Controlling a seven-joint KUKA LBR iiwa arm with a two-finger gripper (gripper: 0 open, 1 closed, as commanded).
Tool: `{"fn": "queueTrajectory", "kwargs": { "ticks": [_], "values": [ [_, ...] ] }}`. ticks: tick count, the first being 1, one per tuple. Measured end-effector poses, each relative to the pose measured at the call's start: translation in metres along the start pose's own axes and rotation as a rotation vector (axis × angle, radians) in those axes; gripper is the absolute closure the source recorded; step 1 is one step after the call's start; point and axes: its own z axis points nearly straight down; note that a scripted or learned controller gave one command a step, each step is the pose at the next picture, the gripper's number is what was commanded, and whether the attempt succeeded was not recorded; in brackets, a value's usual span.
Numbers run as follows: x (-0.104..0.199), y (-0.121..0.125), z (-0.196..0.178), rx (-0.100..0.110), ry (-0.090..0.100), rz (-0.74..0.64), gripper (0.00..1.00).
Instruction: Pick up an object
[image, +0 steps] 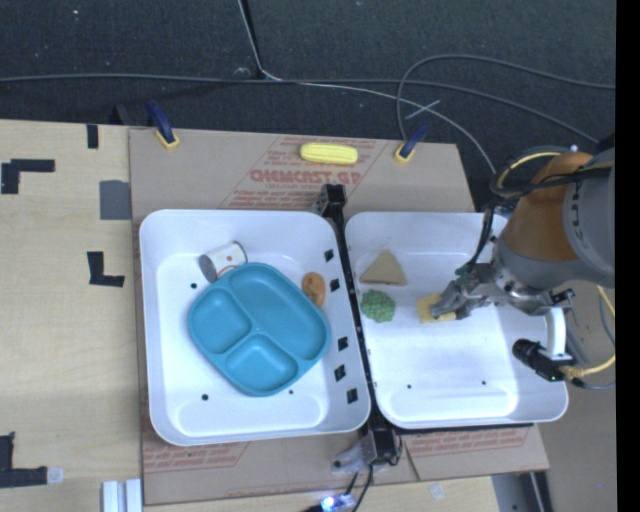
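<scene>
Two shallow white bins side by side on a brown cardboard sheet (250, 180) over the bench.

Left bin (165, 400): blue three-compartment plastic tray (258, 327) near centre, set at an angle. Small white cup with red marking (222, 261) on its side, just beyond the tray's far-left corner. Small orange-brown rounded piece (314, 288) by the tray's right edge, near the divider.

Right bin (440, 395): tan triangular wedge (383, 269) at far left; green knobbly ball (378, 306) just nearer than it. Small yellow block (432, 310) right of the ball, about mid-bin.

Grey arm with orange band (545, 225) in from the right. Gripper (450, 303) low in the right bin, at the yellow block; fingers touching or flanking it, cannot tell how far open or whether gripped.

Yellow corn-shaped toy (329, 153) on the cardboard beyond the bins
</scene>
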Motion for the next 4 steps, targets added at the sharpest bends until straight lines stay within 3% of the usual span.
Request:
{"fn": "queueTrajectory", "kwargs": {
  "ticks": [3, 4],
  "values": [
    [-0.004, 0.007, -0.147, 0.003, 0.002, 0.001, 1.0],
    [0.038, 0.014, -0.141, 0.009, 0.005, -0.003, 1.0]
  ]
}}
